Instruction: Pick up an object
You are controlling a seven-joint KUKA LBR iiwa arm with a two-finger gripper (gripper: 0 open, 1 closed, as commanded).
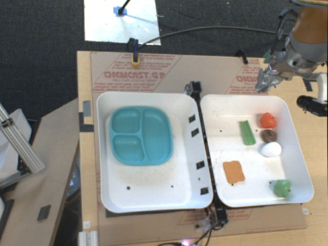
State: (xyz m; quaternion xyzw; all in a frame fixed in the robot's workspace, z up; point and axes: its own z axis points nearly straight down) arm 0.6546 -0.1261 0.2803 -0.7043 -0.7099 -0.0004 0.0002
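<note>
Camera view. Cannot tell whether the fingers [266, 79] are spread or pressed together; too small and blurred at the tips. Nothing visible between them. Hanging over the far rim of the right bin [295, 118], not yet down among the pieces.

Judging the green bar [247, 132] a fair pick: lying flat below and slightly left of the fingers, apart from its neighbours. Long axis running from the far rim toward the near one, far end leaning a little left. Best to close across the narrow width, so turn the wrist square to that axis and come straight down over the middle.

Just right of the bar and nearer under the fingers: red piece [267, 120], brown piece [268, 135], white egg [270, 149], crowded together. Keep clear of these on the descent.
</note>
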